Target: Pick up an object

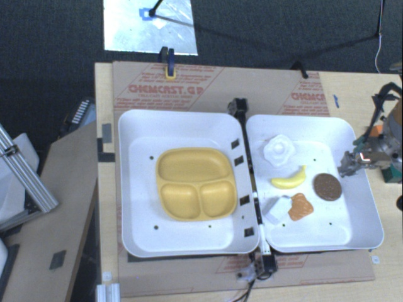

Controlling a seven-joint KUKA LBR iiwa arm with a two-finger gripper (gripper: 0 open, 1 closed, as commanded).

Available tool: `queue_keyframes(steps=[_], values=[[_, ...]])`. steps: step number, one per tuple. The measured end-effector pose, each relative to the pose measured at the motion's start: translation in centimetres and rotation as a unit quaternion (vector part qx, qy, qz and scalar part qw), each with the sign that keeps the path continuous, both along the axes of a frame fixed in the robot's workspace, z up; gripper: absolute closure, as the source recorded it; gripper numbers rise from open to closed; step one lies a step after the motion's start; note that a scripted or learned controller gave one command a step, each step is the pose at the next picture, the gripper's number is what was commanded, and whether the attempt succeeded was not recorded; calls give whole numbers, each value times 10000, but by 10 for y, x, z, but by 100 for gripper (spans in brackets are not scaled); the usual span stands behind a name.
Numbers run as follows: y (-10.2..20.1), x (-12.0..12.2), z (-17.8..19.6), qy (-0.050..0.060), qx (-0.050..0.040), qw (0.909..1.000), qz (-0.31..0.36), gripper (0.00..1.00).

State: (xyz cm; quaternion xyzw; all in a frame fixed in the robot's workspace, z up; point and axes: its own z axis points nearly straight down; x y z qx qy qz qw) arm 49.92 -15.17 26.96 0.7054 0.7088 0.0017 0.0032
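At the right edge of the scene my end effector [350,164] sits over the right rim of the right bin [352,231], its body cut off by the frame; it is small and blurred, so I cannot tell its grasp state. Just left of it, apart from it, lies a brown disc [327,186]. Left again are a yellow banana [289,180], an orange piece [300,207] nearer, and a pale, hard-to-read white lump [278,150] farther, possibly a crumpled cup. A whitish scrap [274,211] blends into the bin floor. Bare floor lies along the near right wall. On the worktop's left, the left bin [138,168] carries a yellow divided tray [194,182].
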Motion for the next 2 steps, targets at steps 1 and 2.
queue_keyframes(steps=[1,2], values=[[48,15,-15,28,17,10000,22,100],[97,28,-11,20,17,10000,26,100]])
